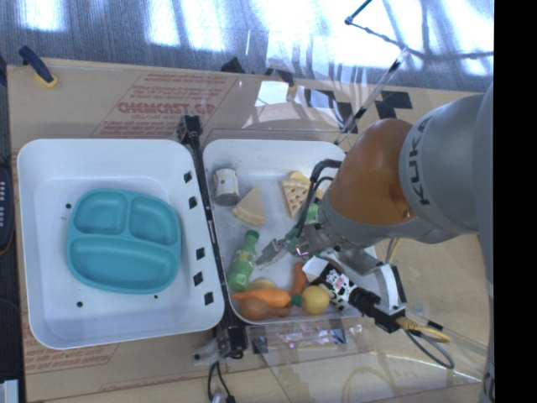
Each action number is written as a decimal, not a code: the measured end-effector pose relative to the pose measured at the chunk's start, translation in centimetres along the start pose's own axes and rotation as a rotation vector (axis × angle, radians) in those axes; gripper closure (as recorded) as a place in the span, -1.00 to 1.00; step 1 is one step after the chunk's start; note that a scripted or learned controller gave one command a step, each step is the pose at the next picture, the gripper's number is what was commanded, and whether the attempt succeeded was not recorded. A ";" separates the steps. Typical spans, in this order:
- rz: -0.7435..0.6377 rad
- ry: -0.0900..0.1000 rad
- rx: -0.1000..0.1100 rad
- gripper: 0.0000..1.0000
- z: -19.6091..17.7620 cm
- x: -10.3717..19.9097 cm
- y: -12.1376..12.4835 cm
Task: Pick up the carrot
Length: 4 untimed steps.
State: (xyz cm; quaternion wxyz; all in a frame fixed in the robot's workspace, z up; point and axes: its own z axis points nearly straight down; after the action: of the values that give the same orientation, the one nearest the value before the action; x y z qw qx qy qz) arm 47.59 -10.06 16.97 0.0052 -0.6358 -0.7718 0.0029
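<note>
The end effector (273,253) hangs low inside the right bin (268,151), just above the green bottle (243,261), and whether its tips are spread or closed I cannot tell from this slant. Nothing is visibly caught between them.

The carrot (262,295) lies along the bin's near wall, just below the green bottle, an orange length crowded by neighbours: a brownish rounded piece (260,308) touching it on the near side, a lemon (315,299) just to its right, and a second orange piece (299,279) standing up between the lemon and the bottle.

Doing this step well probably means shifting from the bottle toward the near wall and coming down across the carrot's narrow width, not along its length, so the tips slip between it and the pieces pressed against it. The wall leaves little room on that side, so a steep approach looks safer.

The right bin also holds a small can (225,185), a cheese wedge (251,207) and a cracker-like piece (294,193), all beyond the bottle. The left bin (33,225) holds a teal divided plate (124,240) with nothing in its compartments.
</note>
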 end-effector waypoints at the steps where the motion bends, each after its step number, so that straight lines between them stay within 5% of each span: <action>1: -0.226 -0.017 -0.014 -1.00 7.7 -1.9 0.0; 2: -0.551 -0.013 -0.014 -1.00 7.6 -2.6 -0.1; 3: -0.565 -0.013 -0.013 1.00 6.6 -2.5 0.0; 4: -0.563 -0.016 -0.015 -1.00 6.6 -2.6 0.1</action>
State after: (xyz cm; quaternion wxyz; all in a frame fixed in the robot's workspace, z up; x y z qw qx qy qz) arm 48.07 -12.59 10.40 -0.0051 -0.3964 -0.9181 0.0005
